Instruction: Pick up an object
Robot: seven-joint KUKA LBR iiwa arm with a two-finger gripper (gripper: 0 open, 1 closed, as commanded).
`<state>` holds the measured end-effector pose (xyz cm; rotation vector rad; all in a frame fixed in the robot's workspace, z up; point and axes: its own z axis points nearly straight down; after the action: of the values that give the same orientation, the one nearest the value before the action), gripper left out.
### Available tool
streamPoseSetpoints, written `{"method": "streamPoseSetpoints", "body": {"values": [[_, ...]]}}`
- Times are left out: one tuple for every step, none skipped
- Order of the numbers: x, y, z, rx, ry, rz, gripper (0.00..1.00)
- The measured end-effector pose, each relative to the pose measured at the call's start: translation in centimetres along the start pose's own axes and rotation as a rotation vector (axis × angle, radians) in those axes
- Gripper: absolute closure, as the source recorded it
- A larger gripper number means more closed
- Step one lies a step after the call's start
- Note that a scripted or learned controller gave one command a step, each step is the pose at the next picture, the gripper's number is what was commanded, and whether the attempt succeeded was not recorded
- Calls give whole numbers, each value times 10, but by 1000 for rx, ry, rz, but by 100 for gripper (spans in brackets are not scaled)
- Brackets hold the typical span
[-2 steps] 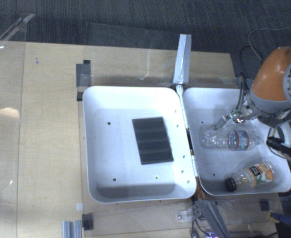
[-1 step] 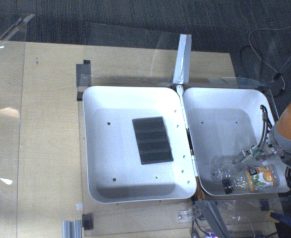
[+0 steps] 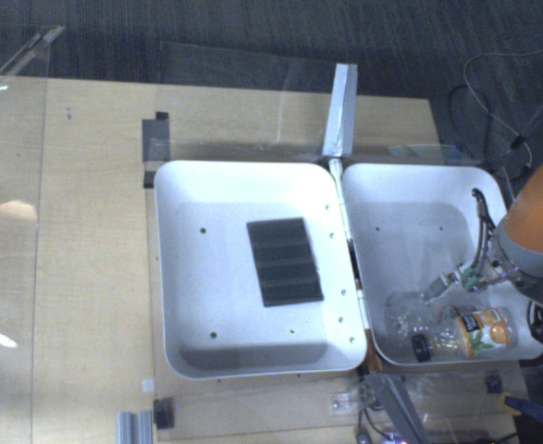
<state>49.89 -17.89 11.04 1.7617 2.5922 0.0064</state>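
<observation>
Camera view: far left of the pincer, a dark ribbed rectangular pad lies in the left white bin. Just below the pincer, a clear plastic bottle with an orange label rests on its side. I cannot tell the pincer's state. The slick, round bottle may roll away.

left bin: dark ribbed pad | right bin

The clear plastic bottle with a black cap, lying in the right white bin, carries an orange, green and dark label, its print too small to read.
</observation>
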Motion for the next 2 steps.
{"method": "streamPoseSetpoints", "body": {"values": [[-3,-11,5,-1,-1,105,0],[78,50,20,-9,-1,99,0]]}}
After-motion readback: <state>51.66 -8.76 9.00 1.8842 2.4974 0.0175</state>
